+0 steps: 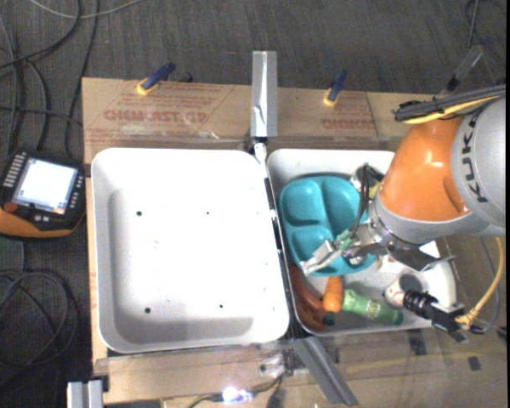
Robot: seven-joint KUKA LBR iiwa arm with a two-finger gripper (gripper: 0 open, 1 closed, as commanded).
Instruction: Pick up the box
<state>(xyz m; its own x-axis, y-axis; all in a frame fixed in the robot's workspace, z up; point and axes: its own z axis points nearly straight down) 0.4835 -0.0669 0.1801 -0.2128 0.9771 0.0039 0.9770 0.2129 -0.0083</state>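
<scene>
Grey-and-orange arm [433, 185] low, gripper [340, 252] pointing left.

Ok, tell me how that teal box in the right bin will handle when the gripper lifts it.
The teal box looks like moulded plastic with rounded lobes, so probably stiff and light. Its smooth, curved surface may slip between the fingers of the gripper. It lies tilted against the wall of the right bin, near the green bottle, so it may shift or rock when touched.
</scene>
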